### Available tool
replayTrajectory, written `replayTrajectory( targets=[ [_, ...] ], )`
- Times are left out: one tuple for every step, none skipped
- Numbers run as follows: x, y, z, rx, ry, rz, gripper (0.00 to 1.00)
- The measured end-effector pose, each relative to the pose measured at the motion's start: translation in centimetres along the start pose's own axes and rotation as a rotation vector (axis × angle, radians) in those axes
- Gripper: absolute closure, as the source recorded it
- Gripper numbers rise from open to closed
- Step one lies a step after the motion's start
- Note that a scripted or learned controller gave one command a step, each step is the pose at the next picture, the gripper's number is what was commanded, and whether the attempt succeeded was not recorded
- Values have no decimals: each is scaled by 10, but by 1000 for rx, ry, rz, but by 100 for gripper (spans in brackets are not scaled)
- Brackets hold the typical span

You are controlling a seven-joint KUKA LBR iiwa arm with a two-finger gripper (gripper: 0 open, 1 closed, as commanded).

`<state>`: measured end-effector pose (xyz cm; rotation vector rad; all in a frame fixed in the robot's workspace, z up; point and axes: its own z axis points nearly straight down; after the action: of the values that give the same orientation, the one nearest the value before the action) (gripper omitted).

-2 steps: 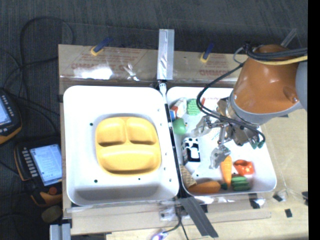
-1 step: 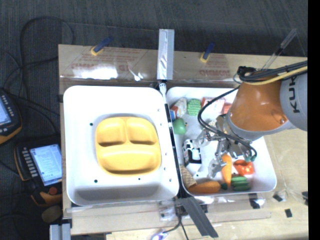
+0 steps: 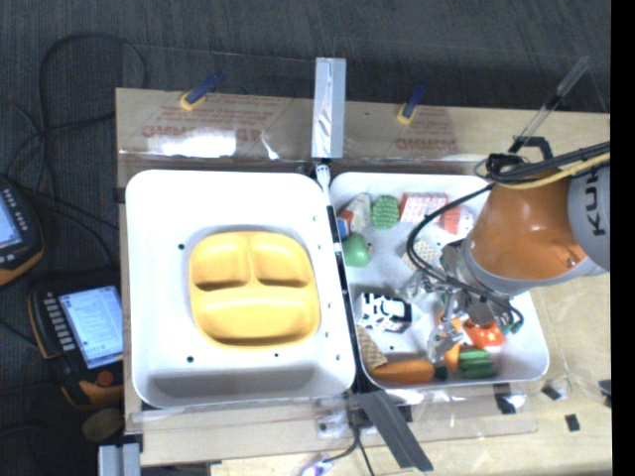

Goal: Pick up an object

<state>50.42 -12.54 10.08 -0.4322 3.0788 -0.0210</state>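
Note:
My gripper [image 3: 445,331] hangs low in the front right part of the right bin [image 3: 531,363], under the orange wrist band. It is just above or against an orange-red toy [image 3: 485,336] and a green one [image 3: 475,363]. An orange carrot-like piece [image 3: 402,371] lies to its front left. A black-and-white patterned item [image 3: 383,310] sits to its left. A green ball [image 3: 355,251] rests near the bin's left wall. The wrist's cables hide what sits directly under the gripper.
At the back of the right bin lie a red-and-white box [image 3: 425,206], a green item [image 3: 385,211] and a small blue piece [image 3: 342,229]. The left bin [image 3: 159,206] holds a yellow divided tray [image 3: 255,286]. A metal divider post [image 3: 329,107] stands behind the bins.

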Motion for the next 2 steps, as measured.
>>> replayTrajectory(
  targets=[
    [-20,-10,12,-15,21,-177,0],
    [-56,-32,14,-21,19,-452,0]
  ],
)
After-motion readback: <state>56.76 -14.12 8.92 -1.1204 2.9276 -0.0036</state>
